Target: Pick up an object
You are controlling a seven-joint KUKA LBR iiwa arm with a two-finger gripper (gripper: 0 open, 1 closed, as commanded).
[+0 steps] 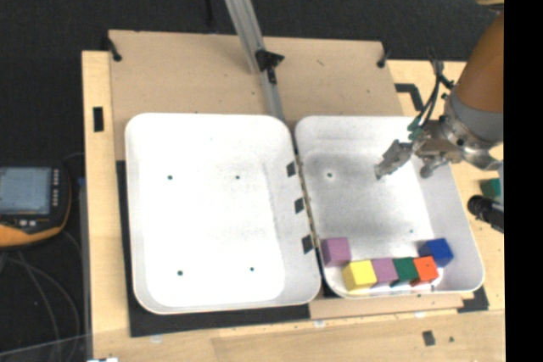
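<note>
Hovering spread and empty over the right bin, the pincer hangs near its far right part. Well apart, along the near wall, sit purple, yellow, green, orange and blue blocks.

Orange band above grey wrist; dark cables alongside; grey metal fingers on gripper.
</note>
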